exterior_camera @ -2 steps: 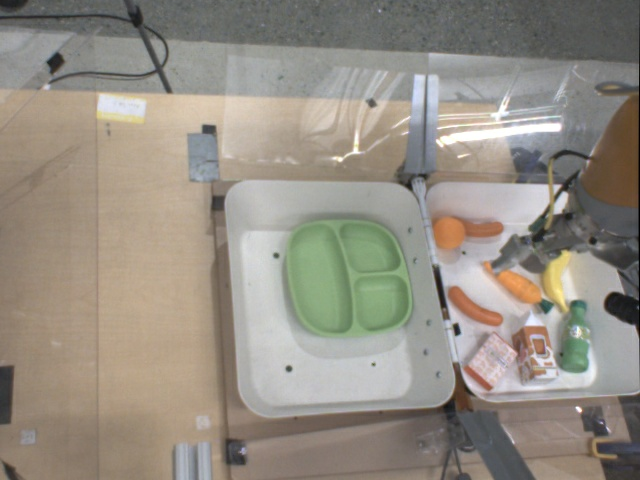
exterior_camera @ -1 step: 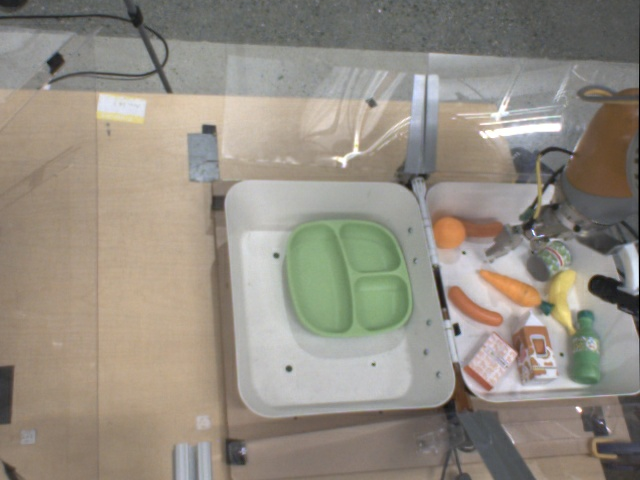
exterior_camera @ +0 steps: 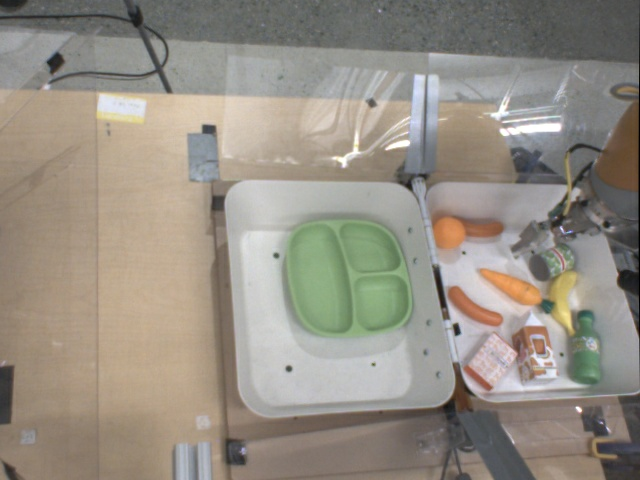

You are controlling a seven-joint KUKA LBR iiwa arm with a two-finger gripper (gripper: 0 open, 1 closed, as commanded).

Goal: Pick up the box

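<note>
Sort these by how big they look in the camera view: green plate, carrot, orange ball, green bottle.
1. green plate
2. carrot and green bottle: too alike to rank
3. orange ball

Single fixed camera, mounted above the light wooden bench (exterior_camera: 110, 288), looking down at a slant from moderate distance. Frame covers the left shallow white plastic bin (exterior_camera: 250, 368) whole, centred; the right shallow white plastic bin (exterior_camera: 470, 268) is cut by the right edge. Grey floor (exterior_camera: 330, 8) runs along the top.
</note>
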